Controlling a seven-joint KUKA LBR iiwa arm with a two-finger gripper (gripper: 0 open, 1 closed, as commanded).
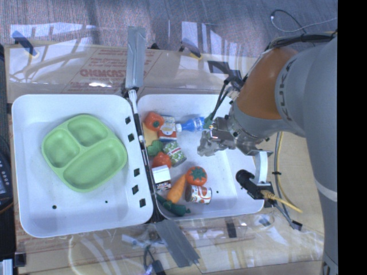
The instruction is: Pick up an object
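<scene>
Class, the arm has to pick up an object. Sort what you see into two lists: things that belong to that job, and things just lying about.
Belongs to the job:
claw
right bin
tomato
carrot
small can
plastic bottle

Just lying about:
left bin
green divided plate
cardboard sheet

The arm [287,96], grey with an orange band, is seen reaching in from the right over the right bin [229,105]. The tool [207,146] is positioned above this bin, just right of the toy food pile. In the pile, a water bottle [189,124] lies at the top, a tomato [196,175] and a small can [199,195] at the bottom, a carrot [177,189] beside them. A green divided plate [84,151] rests in the left bin [34,205].
</scene>
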